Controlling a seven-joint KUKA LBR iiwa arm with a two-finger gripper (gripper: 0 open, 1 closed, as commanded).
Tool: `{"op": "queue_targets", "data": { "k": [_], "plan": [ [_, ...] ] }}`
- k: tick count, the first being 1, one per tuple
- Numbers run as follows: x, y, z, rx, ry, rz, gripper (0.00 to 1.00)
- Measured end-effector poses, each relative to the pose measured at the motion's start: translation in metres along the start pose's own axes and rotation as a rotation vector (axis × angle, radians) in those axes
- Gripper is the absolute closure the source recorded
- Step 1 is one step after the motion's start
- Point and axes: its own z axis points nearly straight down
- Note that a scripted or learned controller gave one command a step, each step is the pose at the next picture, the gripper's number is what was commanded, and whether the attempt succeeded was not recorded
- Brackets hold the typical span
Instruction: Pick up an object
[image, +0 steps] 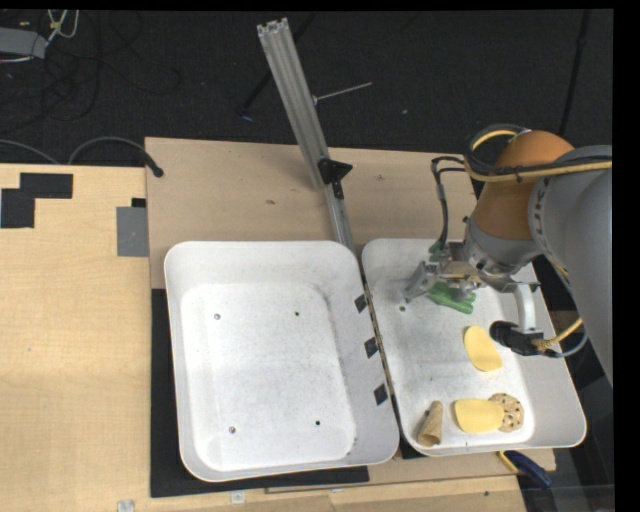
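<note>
My gripper (440, 285) is low over the far part of the right bin (560, 425), reaching in from the right. A green object (456, 295) lies right under it, partly covered by the gripper, and I cannot tell whether it is gripped. Nearer the front of this bin lie a yellow oval piece (482, 350), a second yellow piece (474, 416), a chocolate-chip cookie (508, 410) touching that piece, and a tan cone (431, 423).
The left bin (200, 262) sits beside the right one, joined by black clips (371, 347). A slanted aluminium rail (300, 110) rises behind the bins. The grey arm with its orange band (530, 150) and cables fills the right side.
</note>
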Motion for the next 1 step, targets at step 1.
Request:
{"op": "queue_targets", "data": {
  "k": [1],
  "plan": [
    [-0.0008,0.0004,-0.0107,-0.001,0.000,0.003,1.00]
  ]
}}
